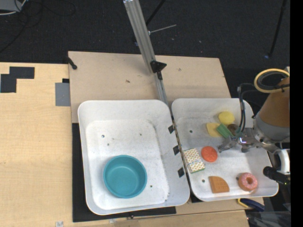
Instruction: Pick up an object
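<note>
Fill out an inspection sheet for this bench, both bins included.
Surface: left bin and right bin side by side on a tan board.
Job's things: in the right bin, yellow piece, green piece, red-orange disc, patterned block, tan wedge, pink doughnut; in the left bin, teal bowl.
Clutter: dark specks on the left bin's floor.
Grippers: gripper low in the right bin, beside the disc.
Cables: black cable looping near the wrist.
Surroundings: slanted metal rail behind the bins.

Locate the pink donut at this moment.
The pink donut lies in the right bin, at its near right corner, just right of the orange wedge and below the gripper.
</note>
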Robot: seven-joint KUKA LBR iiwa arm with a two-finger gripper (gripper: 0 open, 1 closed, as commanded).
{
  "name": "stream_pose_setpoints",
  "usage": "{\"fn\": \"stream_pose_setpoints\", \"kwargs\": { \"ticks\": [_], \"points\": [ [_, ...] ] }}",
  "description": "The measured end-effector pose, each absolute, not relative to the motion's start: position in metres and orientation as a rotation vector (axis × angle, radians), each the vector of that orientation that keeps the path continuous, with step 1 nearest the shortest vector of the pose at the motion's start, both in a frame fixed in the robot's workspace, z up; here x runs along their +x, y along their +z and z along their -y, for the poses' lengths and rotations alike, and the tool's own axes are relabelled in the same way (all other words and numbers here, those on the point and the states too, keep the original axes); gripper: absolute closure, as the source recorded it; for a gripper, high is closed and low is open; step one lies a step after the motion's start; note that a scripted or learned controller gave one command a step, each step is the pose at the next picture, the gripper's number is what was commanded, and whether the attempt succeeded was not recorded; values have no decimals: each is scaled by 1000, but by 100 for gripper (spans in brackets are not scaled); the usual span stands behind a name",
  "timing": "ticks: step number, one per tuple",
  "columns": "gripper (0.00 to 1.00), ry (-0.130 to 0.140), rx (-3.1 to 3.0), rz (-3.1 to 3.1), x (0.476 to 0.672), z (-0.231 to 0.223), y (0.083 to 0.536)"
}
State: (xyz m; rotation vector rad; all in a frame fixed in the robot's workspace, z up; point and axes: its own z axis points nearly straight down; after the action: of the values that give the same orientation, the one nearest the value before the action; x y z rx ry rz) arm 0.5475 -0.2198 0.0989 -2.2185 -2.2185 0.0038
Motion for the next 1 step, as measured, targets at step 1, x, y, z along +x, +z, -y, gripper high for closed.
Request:
{"fn": "stream_pose_setpoints", "kwargs": {
  "ticks": [1],
  "points": [
    [0,1,-2221,2222,548,219,91]
  ]
}}
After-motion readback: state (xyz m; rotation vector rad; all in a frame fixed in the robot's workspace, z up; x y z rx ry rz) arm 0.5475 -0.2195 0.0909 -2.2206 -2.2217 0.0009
